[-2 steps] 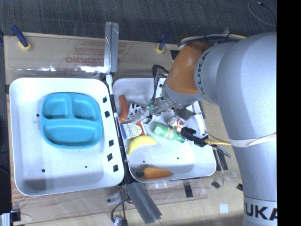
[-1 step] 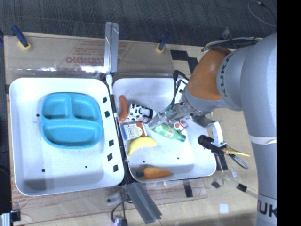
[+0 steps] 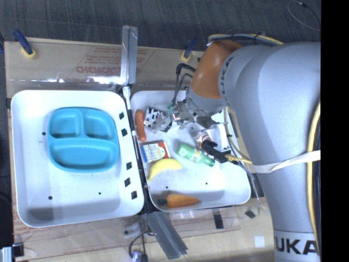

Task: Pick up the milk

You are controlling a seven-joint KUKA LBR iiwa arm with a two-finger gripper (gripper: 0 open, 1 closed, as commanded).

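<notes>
Dark ribbed flooring surrounds a cardboard-covered bench (image 3: 71, 59) printed with faint reddish mirrored writing I cannot read. On it, the right white bin (image 3: 240, 192) holds a black-and-white cow-patterned milk carton (image 3: 156, 119) near its far left corner, just beside the gripper (image 3: 182, 113); whether that tool is spread or pinching cannot be told. Nearby lie a red sausage (image 3: 140, 125), a small printed box (image 3: 153, 150), a yellow banana (image 3: 163, 167), a green bottle (image 3: 196, 154) and an orange carrot (image 3: 181, 201). The left white bin (image 3: 27, 201) carries a blue divided plastic tray (image 3: 83, 138). "UKA" shows on the grey arm (image 3: 283, 124).

arm (image 3: 272, 119): hides right bin (image 3: 163, 98) far corner | jaws: too small to tell
</notes>
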